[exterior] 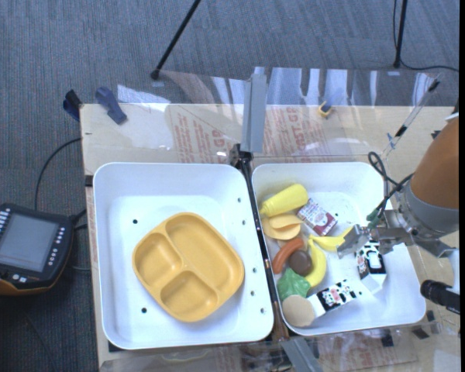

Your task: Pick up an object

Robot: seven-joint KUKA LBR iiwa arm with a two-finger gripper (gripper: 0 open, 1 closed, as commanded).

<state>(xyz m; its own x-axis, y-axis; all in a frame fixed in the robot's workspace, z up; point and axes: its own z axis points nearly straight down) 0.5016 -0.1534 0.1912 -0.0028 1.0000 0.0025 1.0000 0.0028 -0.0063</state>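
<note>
The right bin (387, 304) holds a pile of toy food: a yellow bottle-shaped piece (284, 200), a red and white packet (318, 217), a banana (319, 260), an orange carrot-like piece (285, 253), a brown lump (299, 261), a green leafy piece (294, 286), a tan round piece (298, 311) and a cow-patterned carton (337, 296). My gripper (362, 248) hangs over the right half of this bin, just right of the banana's tip. It is open, with nothing between its fingers. A small black and white item (370, 261) lies right under it.
The left bin (116, 200) carries a yellow divided plate (187, 265). A metal post (253, 115) rises behind the wall where the two bins meet. A handheld control pad (23, 246) lies on the floor at the far left.
</note>
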